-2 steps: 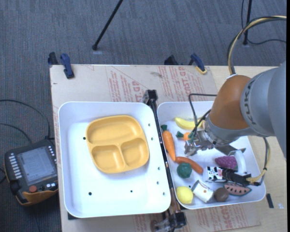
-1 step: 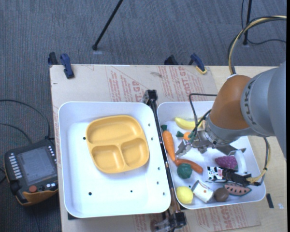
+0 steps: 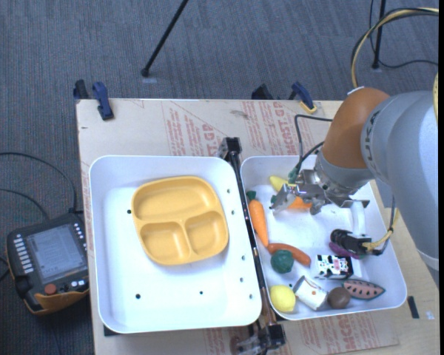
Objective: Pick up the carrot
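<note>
Two white bins are sitting side by side on the bench; I am seeing the carrot (image 3: 257, 221) lying along the left wall of the right bin (image 3: 388, 261), its tip pointing toward the far edge; the gripper (image 3: 300, 196) is hovering just right of it, over the bin's far half; whether it is spread or closed, I cannot tell; a yellow divided plate (image 3: 180, 219) is resting in the left bin (image 3: 111, 272).

A yellow three-compartment plastic plate (image 3: 180, 220) lies in the left white bin (image 3: 111, 272). The right white bin (image 3: 388, 268) holds a yellow lemon (image 3: 283, 298), a dark green ball (image 3: 282, 261) and a watermelon slice (image 3: 364, 289).
</note>
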You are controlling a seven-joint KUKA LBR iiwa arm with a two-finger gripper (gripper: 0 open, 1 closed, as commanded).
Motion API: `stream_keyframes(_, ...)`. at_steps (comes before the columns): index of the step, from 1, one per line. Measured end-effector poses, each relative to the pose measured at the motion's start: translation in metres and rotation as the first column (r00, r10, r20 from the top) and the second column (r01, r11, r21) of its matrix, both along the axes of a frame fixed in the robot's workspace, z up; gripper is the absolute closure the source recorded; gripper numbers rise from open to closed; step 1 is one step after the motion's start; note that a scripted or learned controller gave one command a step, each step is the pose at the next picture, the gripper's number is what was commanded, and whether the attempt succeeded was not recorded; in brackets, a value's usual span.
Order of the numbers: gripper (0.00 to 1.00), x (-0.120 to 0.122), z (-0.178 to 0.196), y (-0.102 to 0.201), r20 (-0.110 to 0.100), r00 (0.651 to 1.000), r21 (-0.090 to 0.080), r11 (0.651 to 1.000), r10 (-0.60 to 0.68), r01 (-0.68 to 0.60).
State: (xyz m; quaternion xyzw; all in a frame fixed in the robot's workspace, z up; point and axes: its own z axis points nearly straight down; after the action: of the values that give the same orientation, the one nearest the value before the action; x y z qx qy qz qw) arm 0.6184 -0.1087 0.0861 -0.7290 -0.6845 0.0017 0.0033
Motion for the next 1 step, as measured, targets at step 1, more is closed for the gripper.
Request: stream_keyframes(1,1.0,-0.0006,0.0084,-0.0003,-0.006,1.0,0.002,1.0,0.003,-0.003)
